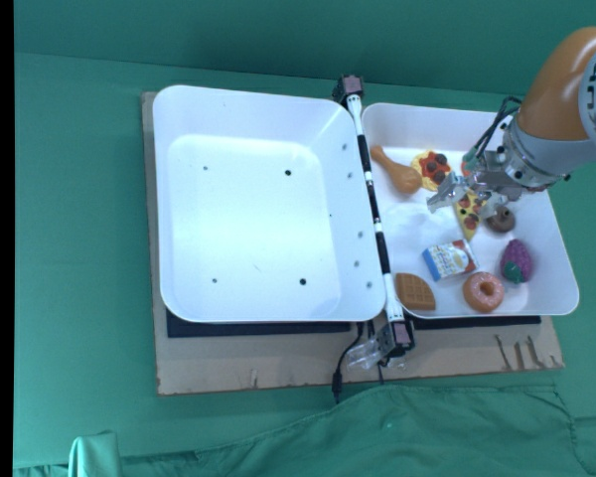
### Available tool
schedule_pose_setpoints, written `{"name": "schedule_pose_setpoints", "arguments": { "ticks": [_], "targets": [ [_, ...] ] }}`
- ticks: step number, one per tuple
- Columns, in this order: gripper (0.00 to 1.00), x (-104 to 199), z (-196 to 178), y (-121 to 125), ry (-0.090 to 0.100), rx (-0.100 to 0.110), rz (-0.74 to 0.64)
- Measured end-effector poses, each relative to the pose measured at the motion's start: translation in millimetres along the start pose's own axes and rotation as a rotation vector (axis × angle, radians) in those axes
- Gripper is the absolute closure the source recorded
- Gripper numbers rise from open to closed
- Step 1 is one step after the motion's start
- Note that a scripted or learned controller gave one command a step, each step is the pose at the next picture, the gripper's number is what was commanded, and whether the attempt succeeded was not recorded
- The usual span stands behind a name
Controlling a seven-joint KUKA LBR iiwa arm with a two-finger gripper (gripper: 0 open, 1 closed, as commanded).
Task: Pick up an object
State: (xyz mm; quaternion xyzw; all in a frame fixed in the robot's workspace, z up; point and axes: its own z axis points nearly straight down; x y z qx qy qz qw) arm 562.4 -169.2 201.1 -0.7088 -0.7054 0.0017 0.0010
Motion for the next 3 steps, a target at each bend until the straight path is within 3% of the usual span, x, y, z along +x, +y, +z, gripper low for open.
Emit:
{"name": "schedule_pose_setpoints", "arguments": {
  "ticks": [1,2,3],
  "targets": [
    [0.00,-5,13,4,-0.011,-0.023,0.001],
    [1.00,-9,-3,7,-0.020,-0.038,0.005],
    [1.00,-12,-67,2,-0.004,-0.014,-0.001]
  ]
}}
